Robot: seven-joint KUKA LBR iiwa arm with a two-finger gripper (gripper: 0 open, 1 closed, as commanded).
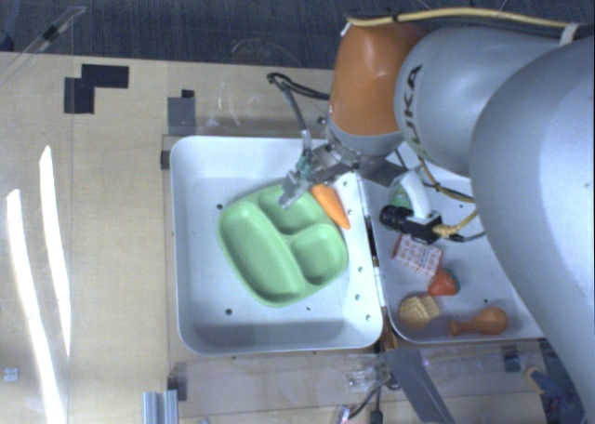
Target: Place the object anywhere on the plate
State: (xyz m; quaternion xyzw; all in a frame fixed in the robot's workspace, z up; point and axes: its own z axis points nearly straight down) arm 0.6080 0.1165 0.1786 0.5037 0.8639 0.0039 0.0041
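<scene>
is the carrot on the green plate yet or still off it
Partly on. The carrot lies slanted over the green plate's upper right rim, its tip toward the bin wall, with the gripper right beside it.

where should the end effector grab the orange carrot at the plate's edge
Probably across its thick upper end, coming from above. The carrot lies slanted at the right rim of the green divided plate, tapering to a point at lower right, so the wider end gives more surface. The end effector is just beside that end, to its left.
</scene>
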